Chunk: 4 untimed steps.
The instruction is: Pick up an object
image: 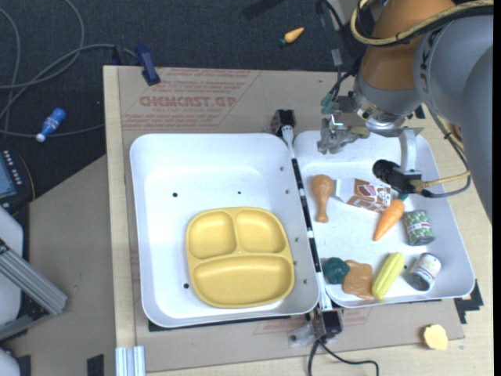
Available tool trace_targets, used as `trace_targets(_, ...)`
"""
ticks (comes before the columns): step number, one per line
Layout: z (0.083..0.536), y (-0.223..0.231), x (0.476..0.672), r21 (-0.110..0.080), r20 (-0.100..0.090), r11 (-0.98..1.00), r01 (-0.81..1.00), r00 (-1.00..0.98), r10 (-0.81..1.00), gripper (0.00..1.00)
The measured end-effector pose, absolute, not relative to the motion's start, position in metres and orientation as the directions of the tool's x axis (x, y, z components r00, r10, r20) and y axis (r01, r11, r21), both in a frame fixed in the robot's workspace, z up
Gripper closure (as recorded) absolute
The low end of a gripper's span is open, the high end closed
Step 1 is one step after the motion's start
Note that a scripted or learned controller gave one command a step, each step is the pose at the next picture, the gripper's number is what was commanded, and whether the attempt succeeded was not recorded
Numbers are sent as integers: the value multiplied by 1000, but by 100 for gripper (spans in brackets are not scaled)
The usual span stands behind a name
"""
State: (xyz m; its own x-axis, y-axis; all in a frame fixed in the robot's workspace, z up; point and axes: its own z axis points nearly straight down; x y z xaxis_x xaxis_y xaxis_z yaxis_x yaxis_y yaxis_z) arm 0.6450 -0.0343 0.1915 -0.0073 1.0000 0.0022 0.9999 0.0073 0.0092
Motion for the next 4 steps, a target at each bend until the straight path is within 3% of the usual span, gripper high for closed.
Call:
trace_targets(1, 185, -39, 644, 0, 0, 1, 1000, -1, 1000, 0)
trace_targets(2, 147, -99, 653, -2, -2, -6, 1000, 6, 1000, 0)
trace_targets(3, 187, -47, 621, -1, 2, 4, 1000, -4, 1000, 0)
trace_targets(4, 102, -104, 633, -5, -1, -5, 1000, 5, 1000, 0)
